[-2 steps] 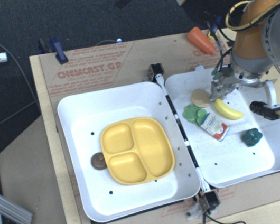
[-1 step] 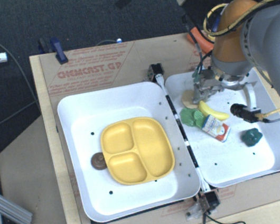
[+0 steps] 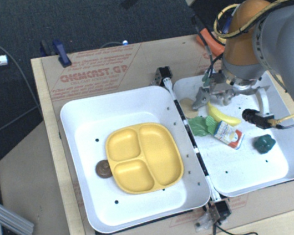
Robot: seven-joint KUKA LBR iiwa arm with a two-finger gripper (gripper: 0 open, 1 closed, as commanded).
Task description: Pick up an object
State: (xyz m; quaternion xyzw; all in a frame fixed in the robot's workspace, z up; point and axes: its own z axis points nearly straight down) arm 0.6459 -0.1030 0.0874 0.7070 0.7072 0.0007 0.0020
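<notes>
Looking down on the bench, two white bins sit side by side. Inside the left bin (image 3: 80, 154) lies a yellow divided plate (image 3: 143, 158), with a brown round piece (image 3: 103, 169) touching its left edge. Inside the right bin (image 3: 289, 159) lie a banana (image 3: 222, 115), a green crumpled item (image 3: 202, 126) just left of it, a white-and-red packet (image 3: 229, 133) below, and a dark green block (image 3: 264, 144) apart to the right; the gripper (image 3: 216, 92) hangs low over the bin's far end, near the banana; whether it is open or closed cannot be made out.

The grey arm (image 3: 286, 44) angles down, gripper (image 3: 214, 94) lowered at its end.
</notes>
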